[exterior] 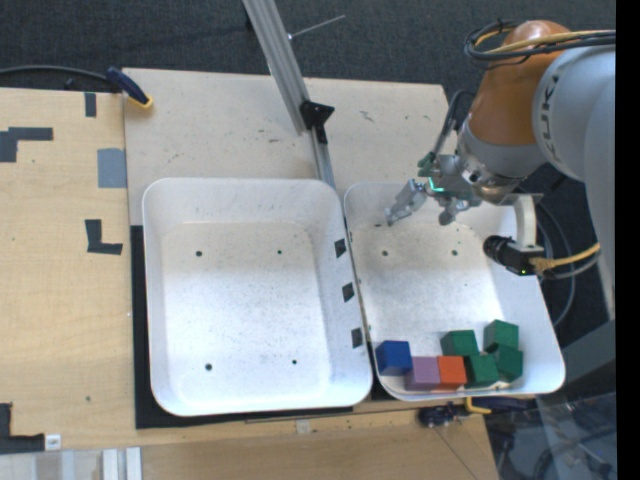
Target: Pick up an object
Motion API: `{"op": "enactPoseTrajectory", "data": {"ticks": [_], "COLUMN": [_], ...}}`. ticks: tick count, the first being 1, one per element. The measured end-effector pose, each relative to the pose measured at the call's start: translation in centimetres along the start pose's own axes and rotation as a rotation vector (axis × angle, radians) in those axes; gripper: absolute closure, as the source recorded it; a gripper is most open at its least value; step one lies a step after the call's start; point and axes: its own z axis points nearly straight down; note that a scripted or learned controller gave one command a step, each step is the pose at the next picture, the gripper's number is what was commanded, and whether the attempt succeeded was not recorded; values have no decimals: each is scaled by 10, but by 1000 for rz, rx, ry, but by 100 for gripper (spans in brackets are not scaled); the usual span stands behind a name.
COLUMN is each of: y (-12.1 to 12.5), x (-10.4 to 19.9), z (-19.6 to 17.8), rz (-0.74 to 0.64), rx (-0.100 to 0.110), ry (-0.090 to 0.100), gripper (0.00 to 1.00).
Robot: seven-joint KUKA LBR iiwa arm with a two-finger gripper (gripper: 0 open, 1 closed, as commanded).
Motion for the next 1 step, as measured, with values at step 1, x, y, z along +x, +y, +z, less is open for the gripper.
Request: {"op": "enactPoseTrajectory", "data": {"ticks": [1], "y": [1], "x": [0], "z": [-3], "rz": [-1], "rx": [-5], "ry": [-1], "gripper": [0]}}
